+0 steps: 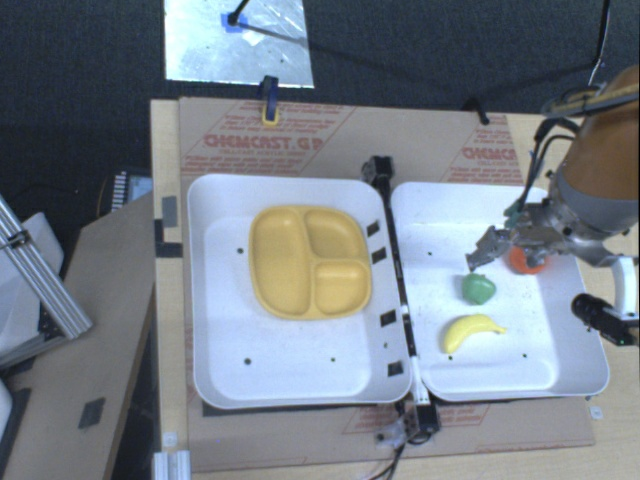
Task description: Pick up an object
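Banana [472, 332]: we see it nearest us in the right bin [560, 373], lying flat with nothing on top of it.
Green object [479, 288]: we find it just behind the banana, close but apart, small and rounded; it looks like a pepper, though we cannot be sure.
Jaws [478, 256]: we see the gripper low over the right bin, just above and behind the green object, grasping nothing that we can make out; whether it is released or clenched we cannot tell.
Orange object [528, 260]: we see it just right of the jaws, partly hidden by the wrist, so its shape is unclear.
Arm [600, 173]: it comes in from the right and covers the right bin's far right corner.
Yellow tray [308, 261]: we see it in the left bin [215, 368], three compartments, well apart from the jaws.
Divider [395, 288]: the two bins' rims meet here, dotted with black clips.
Desk [330, 133]: brown printed sheet beyond both bins, with a yellow clamp [270, 103] at its far edge.
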Robot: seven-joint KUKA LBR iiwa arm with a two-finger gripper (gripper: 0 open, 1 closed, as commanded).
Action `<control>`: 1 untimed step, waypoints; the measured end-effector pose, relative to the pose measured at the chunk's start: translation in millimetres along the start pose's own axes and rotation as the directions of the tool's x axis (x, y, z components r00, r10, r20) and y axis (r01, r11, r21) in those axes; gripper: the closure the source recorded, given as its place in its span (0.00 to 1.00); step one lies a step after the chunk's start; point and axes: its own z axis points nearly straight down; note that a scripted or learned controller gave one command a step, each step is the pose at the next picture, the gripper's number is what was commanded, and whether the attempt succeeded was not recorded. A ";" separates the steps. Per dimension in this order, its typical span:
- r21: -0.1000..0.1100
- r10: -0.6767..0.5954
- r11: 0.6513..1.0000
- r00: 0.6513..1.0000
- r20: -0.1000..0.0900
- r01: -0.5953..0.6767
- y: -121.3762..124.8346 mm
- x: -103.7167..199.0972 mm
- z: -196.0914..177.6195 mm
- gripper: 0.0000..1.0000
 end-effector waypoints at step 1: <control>-0.011 -0.002 1.000 1.000 0.001 0.002 2.1 0.1 -5.4 0.00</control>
